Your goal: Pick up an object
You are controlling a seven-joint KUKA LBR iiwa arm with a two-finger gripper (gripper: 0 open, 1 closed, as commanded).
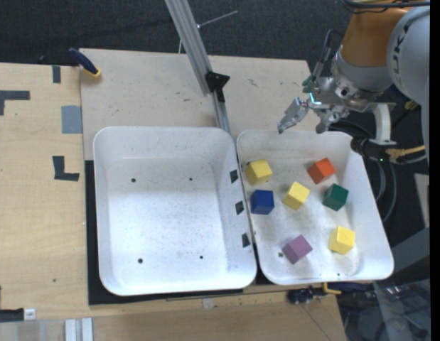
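Observation:
The right bin (369,190) holds several small cubes: a yellow one (260,171) at its upper left, a blue one (262,202) just below it, another yellow one (296,195) in the middle, an orange one (321,170), a green one (335,197), a purple one (298,248) and a third yellow one (342,239) near the front. My gripper (305,120) hangs above the bin's far rim, up and right of the first yellow cube. Its two fingers are spread apart, open, with nothing between them.
The left bin (106,190) lies beside the right one, sharing the middle rims. A slanted metal rail (195,41) runs down from the top to the bins' junction. A blue and yellow clamp (85,62) sits at the far left of the bench.

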